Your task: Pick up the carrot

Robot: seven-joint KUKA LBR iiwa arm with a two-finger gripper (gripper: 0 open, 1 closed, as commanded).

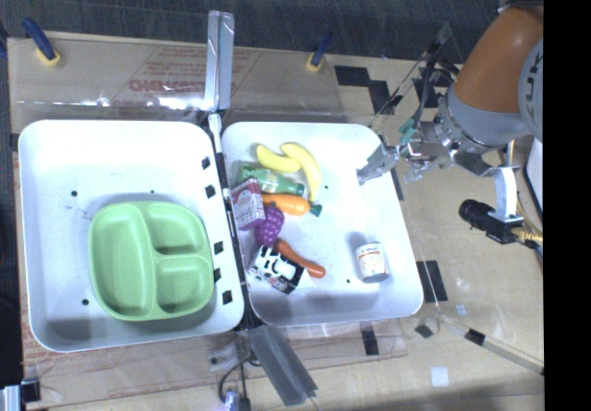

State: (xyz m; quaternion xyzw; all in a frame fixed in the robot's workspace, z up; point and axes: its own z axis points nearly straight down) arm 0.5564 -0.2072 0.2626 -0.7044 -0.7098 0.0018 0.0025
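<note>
1. Carrot [290, 205] lies in the right bin [397, 294], left of the bin's middle, its green end pointing right; it sits just below the bananas [294, 162] and touches the purple grapes [270, 224] and a small packet [247, 206] on its left.
2. Gripper [374, 169] hangs at the bin's upper right rim, well apart from the carrot and holding nothing; whether it is wide or narrow I cannot tell.
3. Step in hand, as I judge it: the approach, with no grasp begun.
4. Next move calls for travel toward the frame's left and a descent over the carrot's orange body, with the closing line set across its short width.
5. Risk: crowding. A second orange piece [303, 259] lower in the bin could be mistaken for the target, and the bananas and grapes leave little room.
6. Left bin [55, 151] with the green tray [152, 259], and the small jar [371, 261], are out of the way.
</note>
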